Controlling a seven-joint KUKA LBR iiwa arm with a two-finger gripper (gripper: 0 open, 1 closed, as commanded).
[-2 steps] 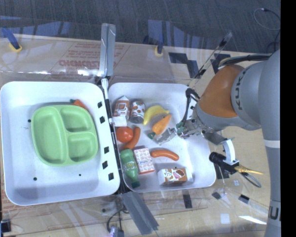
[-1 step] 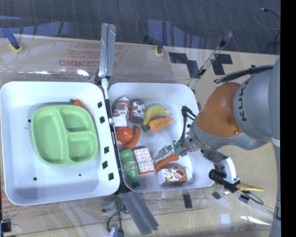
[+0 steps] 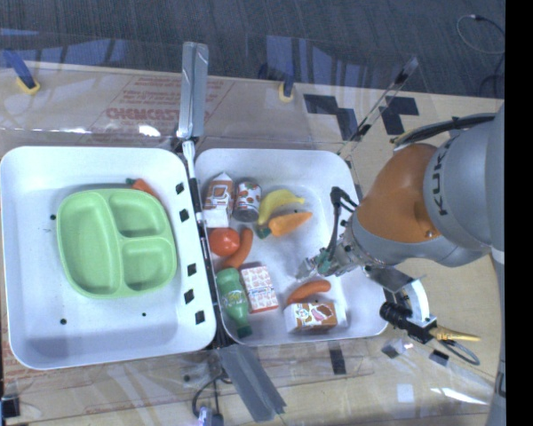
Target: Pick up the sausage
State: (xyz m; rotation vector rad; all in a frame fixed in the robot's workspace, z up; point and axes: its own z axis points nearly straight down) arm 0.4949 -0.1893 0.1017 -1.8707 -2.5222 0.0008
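The sausage [image 3: 308, 288] lies in the right bin [image 3: 320, 162], lower centre-right of the frame. Long axis runs lower left to upper right. It is orange-red, smooth and slightly curved. The gripper [image 3: 329, 260] sits just above it; gripper state cannot be determined. "KU" is legible on the arm [image 3: 444, 204].

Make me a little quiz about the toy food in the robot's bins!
1. True or false: the green tray lies in the left bin.
2. What lies just above the sausage in the camera view: A) the gripper, B) the banana, C) the green bottle?
3. Fill in: the carrot lies right beside the ____.

Key: 1 true. 2 A, the gripper is low in the right bin, close over the sausage. 3 banana.
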